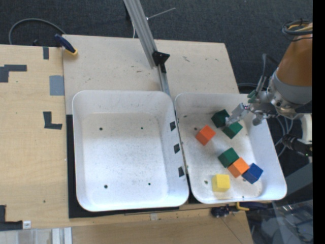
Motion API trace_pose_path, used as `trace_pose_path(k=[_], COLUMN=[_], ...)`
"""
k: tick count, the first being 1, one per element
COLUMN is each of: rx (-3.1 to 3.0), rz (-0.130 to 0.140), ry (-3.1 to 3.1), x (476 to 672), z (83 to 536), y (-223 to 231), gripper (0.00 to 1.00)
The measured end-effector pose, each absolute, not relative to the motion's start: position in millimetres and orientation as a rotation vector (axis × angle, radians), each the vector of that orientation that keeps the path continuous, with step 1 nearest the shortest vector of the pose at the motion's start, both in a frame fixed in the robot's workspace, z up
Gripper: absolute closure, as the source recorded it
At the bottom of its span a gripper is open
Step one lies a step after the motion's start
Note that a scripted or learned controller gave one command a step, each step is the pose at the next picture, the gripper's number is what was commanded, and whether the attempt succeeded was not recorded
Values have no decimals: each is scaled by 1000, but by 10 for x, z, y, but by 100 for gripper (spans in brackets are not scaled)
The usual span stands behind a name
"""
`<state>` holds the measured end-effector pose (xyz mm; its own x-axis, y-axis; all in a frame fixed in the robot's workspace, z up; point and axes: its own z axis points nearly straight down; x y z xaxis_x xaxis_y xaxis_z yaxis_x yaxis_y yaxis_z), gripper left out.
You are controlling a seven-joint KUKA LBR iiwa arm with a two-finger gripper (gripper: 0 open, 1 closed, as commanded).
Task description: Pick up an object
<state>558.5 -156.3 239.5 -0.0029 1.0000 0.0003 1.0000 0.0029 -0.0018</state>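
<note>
The right bin (190,105) holds several coloured blocks: a dark green one (220,118), a green one (233,130), an orange one (205,134), another green one (228,157), an orange one (238,167), a blue one (253,173) and a yellow one (221,182). My gripper (247,116) hangs over the bin's upper right part, open. Its left finger (235,117) is just above the green block, beside the dark green one. Nothing sits between the fingers.
The left bin (81,136) lies beside the right one. A grey metal rail (144,29) slants down to the bins' shared rim. A cable and a yellow-blue clip (66,43) lie at the bench's far left.
</note>
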Motion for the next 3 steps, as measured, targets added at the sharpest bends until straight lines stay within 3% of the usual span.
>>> trace_pose_path(k=[1,3], rx=[-2218,-2215], rz=[1,7], ry=[-2223,-2221], x=[5584,5637], z=[2396,1392], y=[-1564,-1575], gripper=[0,0])
